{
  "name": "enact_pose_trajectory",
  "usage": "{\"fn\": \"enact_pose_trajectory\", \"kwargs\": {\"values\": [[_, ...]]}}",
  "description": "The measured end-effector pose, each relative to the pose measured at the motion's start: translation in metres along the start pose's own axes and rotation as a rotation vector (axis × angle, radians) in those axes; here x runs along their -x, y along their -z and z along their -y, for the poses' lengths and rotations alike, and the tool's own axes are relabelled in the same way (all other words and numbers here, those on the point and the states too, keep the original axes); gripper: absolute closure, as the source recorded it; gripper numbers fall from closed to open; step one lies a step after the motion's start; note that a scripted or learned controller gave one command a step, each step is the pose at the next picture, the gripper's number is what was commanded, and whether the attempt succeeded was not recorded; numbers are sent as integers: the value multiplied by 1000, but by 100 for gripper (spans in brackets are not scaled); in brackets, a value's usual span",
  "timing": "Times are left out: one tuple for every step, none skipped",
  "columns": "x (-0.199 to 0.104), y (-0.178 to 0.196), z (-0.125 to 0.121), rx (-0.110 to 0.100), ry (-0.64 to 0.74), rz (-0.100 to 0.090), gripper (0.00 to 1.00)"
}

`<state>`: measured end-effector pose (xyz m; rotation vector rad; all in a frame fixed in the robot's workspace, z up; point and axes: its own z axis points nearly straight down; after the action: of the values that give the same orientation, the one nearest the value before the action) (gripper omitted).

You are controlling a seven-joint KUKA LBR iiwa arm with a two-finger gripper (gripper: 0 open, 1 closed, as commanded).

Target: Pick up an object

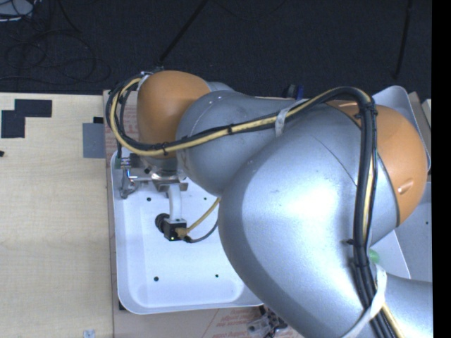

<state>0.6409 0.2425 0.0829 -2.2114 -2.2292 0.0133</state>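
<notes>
Arm (pixel 296 189) over white bin (pixel 162 291), gripper (pixel 150 178) apparently near far rim, grip unclear

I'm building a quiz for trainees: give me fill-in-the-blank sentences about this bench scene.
The arm reaches in from the view's ____. The bin under its wrist is coloured ____. The band above the wrist is ____.
Missing words: right; white; orange.

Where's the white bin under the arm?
The white bin sits low in the camera view, left of centre, beneath the grey arm and beside the pale board.
</notes>
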Motion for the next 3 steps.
{"fn": "enact_pose_trajectory", "kwargs": {"values": [[-1, 3, 74, -4, -8, -3, 0], [40, 133, -1, 21, -11, -6, 0], [38, 133, 4, 2, -7, -3, 100]]}}
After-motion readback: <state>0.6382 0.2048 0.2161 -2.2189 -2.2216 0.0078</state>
